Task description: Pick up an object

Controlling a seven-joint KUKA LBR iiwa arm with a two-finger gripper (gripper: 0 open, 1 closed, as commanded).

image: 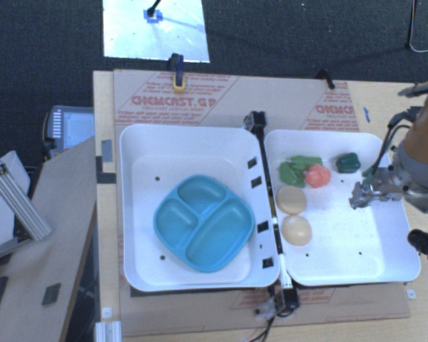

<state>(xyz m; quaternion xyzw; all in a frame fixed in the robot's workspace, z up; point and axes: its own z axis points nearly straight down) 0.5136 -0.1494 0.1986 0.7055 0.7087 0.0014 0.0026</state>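
Note:
The right bin [342,262] holds a green leafy piece [297,167], a pink-red round item [317,177], a dark green item [348,163] and two beige rounded items, one [292,200] above the other [297,230]. My gripper [364,194] hangs over the right half of this bin, to the right of the pink item and below the dark green one. I see nothing between its fingers, and it touches none of the objects.
The left bin [146,155] holds a blue divided plate [203,221]. A black clip-lined seam [260,184] joins the two bins. The bins rest on a cardboard sheet [200,98]. Bare bin floor lies below and left of the gripper.

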